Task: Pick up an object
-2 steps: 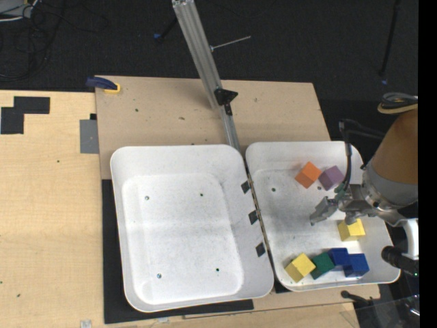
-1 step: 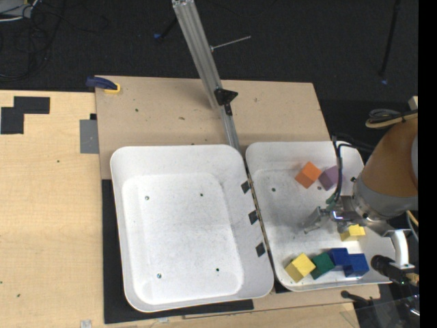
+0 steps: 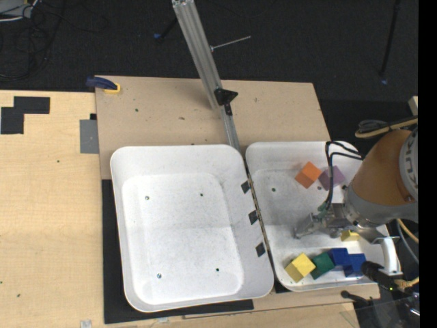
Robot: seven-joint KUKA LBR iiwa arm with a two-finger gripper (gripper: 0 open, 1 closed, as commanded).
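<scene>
Two shallow white bins stood side by side on a wooden bench. The left bin showed a bare speckled floor. The right bin held the blocks: an orange block toward the far side, a pale purple block just right of it, and along the near edge a yellow block, a green block touching it, and a blue block beside the green one. A small yellow piece lay under the arm's wrist. The gripper sat low over the middle of the right bin floor, pointing left; whether its fingers were apart or together could not be told, and no block was seen between them. A metal rail leaned across the far side.
</scene>
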